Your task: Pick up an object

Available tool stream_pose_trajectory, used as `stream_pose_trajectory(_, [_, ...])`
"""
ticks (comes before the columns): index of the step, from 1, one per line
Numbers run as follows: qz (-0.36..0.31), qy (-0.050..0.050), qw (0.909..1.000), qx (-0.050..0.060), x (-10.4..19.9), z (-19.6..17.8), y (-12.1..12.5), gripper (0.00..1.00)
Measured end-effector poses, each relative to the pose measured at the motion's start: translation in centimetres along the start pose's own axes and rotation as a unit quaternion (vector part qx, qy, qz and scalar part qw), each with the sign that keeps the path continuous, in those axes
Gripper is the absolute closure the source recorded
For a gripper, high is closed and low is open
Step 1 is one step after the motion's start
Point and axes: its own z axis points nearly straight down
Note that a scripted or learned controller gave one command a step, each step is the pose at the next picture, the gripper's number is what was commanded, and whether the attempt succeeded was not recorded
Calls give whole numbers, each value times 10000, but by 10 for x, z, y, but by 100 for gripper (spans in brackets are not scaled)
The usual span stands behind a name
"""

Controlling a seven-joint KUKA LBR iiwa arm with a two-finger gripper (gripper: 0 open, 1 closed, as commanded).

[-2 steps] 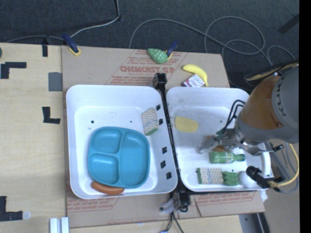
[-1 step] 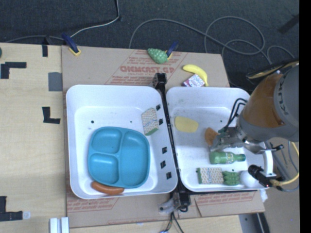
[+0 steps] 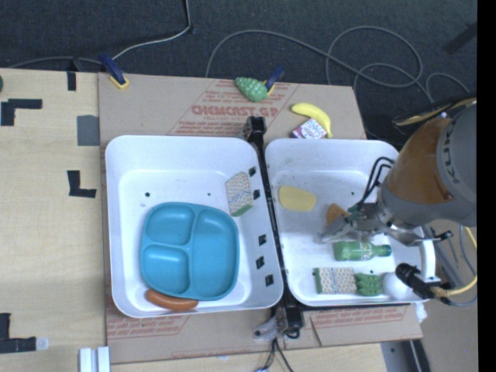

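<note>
From the overhead camera view, the green bottle (image 3: 361, 249) is lying flat in the right bin (image 3: 310, 155), long axis running left-right, pale cap end pointing right. It's see-through green with a label. The gripper (image 3: 335, 229) sits just above-left of it; can't tell its state.

Right bin (image 3: 325, 152): gripper (image 3: 335, 228) low at centre; green bottle (image 3: 361, 249) just beside it; yellow disc (image 3: 297, 198); sponge (image 3: 349, 282). Left bin (image 3: 139, 149): blue divided plate (image 3: 189, 249), sausage (image 3: 170, 301).
</note>
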Motion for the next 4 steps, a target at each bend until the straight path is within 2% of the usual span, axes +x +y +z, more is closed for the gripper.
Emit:
stream_pose_trajectory(1, [-7,16,10000,11,39,10,81,0])
stream_pose_trajectory(4, [-1,6,10000,10,42,10,77,0])
